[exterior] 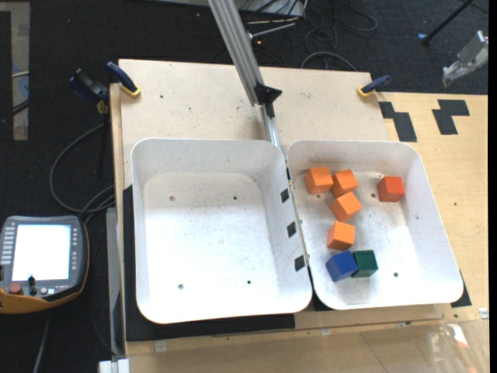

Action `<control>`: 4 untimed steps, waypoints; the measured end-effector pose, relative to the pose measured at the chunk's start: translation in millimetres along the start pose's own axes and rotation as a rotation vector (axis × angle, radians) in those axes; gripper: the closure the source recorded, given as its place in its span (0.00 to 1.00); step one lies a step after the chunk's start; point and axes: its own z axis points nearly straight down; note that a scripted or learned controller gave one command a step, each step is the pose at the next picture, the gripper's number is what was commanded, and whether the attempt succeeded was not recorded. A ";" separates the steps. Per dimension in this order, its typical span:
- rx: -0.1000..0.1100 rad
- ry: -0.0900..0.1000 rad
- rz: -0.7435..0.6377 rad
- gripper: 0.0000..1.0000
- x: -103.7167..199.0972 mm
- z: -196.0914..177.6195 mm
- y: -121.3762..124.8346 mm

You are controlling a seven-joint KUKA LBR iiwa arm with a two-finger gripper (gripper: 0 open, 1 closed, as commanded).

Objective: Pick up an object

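Nearest lay the blue cube (339, 266), touching a green cube (364, 263) in the right bin (435, 231), so the lone red cube (390, 188) seemed the cleaner pick for the gripper (466, 57), well apart, its state impossible to tell.

My feed is evenly lit from overhead, bright on the bench (202, 99) and both white bins (210, 231), which verge on washed-out. Shadows are short and soft, a thin dark rim under the bins' near edges. The floor past the bench goes nearly black. Focus is fair, slightly soft and grainy; the bottom right corner shows a pale glare.
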 end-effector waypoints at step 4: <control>0.018 0.002 0.009 0.00 91.4 206.8 -57.8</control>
